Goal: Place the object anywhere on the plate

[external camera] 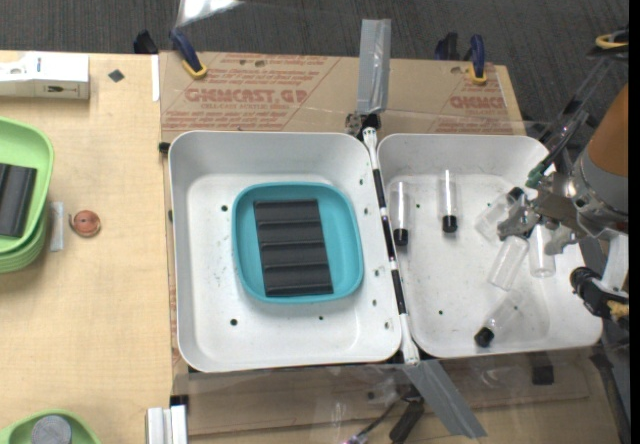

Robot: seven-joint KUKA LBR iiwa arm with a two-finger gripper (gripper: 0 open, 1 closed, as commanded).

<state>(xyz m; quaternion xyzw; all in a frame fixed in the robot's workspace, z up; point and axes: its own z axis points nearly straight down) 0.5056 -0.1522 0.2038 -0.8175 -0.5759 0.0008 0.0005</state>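
While the arm point(608, 167) reached in over the right bin point(440, 317), two shallow white plastic bins sat side by side, glossy and round-cornered. One teal plate point(247, 252), squarish with soft corners, lay in the left bin point(200, 332) holding a black ribbed block point(292, 247). Four clear tubes with black caps lay in the right bin: two upright-lying near the divider point(399, 215) point(448, 202), two slanted by the gripper point(528, 222). Whether its fingers were spread, I couldn't tell.

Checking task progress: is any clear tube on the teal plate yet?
No. The teal plate carries just its dark ribbed insert.
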